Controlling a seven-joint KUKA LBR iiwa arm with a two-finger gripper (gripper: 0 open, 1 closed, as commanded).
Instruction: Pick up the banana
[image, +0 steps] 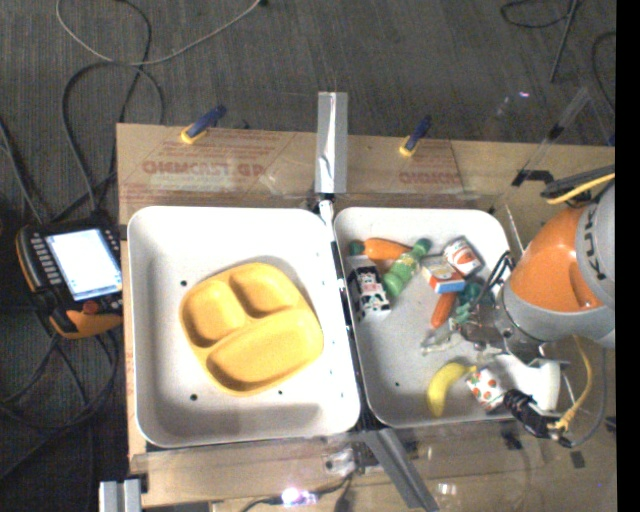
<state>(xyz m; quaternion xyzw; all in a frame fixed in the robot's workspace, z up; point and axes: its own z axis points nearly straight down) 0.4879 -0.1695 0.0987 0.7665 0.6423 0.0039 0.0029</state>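
Observation:
The yellow banana (445, 386) lies near the front wall of the right bin (400, 395), curved and resting flat. My gripper (452, 335) hovers just above and behind it, reaching in from the right below the orange band of the arm (555, 272). Nothing yellow is lifted off the bin floor. The gripper's tip is dark and blurred against the clutter.
The right bin also holds a carrot (385, 247), a green bottle (403, 270), a small red-and-white box (441, 273), a can (461, 255), a black-and-white carton (370, 291) and a red-spotted white item (486, 388) beside the banana. A yellow divided tray (252, 325) lies in the left bin (150, 300).

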